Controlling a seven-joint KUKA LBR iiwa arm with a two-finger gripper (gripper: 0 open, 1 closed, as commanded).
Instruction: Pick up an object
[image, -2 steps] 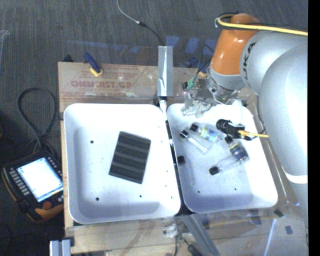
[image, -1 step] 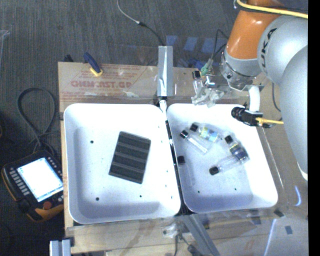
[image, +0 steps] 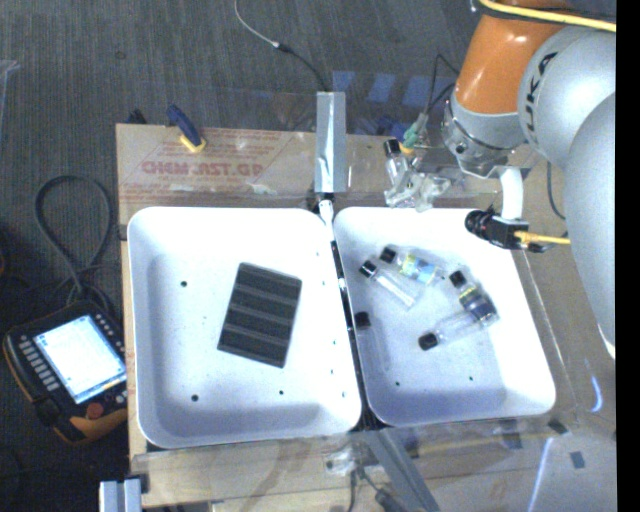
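Dark carpet surrounds the wooden bench (image: 215, 165), which carries two shallow white bins side by side. My fingers (image: 415, 188) hang above the far rim of the right bin (image: 520, 385), over the bench edge just beyond it; they appear translucent against the clutter, and I cannot tell whether they are apart or together, nor whether anything sits between them. My grey arm with its orange band (image: 500, 55) reaches in from the right of the view. Below my fingers, inside the right bin, lie several small clear vials with dark caps: one vial (image: 388, 280) near the bin's left wall, a second (image: 420, 267) just beside it with a bluish label, and a third (image: 458, 322) nearer the middle, tilted, with a dark cap at its lower end. In the left bin (image: 150, 330) a flat dark ribbed block (image: 261, 314) lies at a slant. A handheld control pendant (image: 68, 365) rests on the floor to the left of the bench.
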